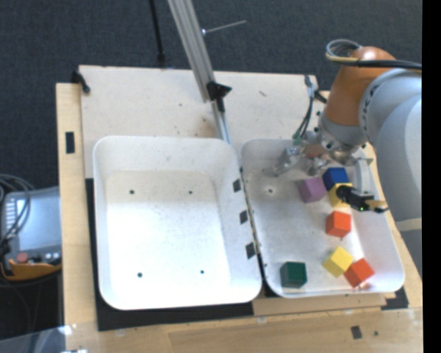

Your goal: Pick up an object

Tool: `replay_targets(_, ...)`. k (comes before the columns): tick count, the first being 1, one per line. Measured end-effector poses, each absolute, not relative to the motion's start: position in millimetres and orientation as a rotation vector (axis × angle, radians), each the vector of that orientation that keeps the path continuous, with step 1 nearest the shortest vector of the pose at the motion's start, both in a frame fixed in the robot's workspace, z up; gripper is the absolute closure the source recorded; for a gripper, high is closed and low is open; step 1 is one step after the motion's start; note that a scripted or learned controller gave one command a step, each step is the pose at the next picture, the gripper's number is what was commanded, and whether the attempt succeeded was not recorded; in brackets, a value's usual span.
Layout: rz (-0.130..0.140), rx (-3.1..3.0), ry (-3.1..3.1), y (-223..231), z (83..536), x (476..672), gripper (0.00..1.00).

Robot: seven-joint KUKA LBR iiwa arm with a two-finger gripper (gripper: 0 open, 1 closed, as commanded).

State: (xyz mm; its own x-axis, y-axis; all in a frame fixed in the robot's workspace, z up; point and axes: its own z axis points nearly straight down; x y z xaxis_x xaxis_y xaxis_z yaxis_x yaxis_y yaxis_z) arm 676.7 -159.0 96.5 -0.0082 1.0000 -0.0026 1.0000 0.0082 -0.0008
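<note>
We see the gripper (292,158) low over the far end of the right bin (279,223), close to its back rim, with the grey arm and its orange band rising behind it towards the right. We cannot tell how far the gripper is open, and we see nothing held in it.

The blocks it could pick all lie in this right bin. Nearest is a purple block (311,190), just beside the gripper on the near side and apart from it. A blue block (335,176) sits next to the purple one on its right, partly under the wrist. Nearer to us along the right wall lies an orange block (339,223). Past it, a yellow block (339,260) and a red-orange block (360,271) sit side by side, close enough that they seem to touch. A dark green block (293,273) stands alone near the front rim, well apart from the gripper.

The left bin (103,160) lies alongside, its wall meeting the right bin's. A slanted aluminium post (195,43) rises from the counter (147,98) behind the gap between the bins, left of the gripper.
</note>
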Motion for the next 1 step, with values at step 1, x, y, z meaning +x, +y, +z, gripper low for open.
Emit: replay_targets(1,-0.001,2.204,2.228,-160.1,110.6,678.3,1.00)
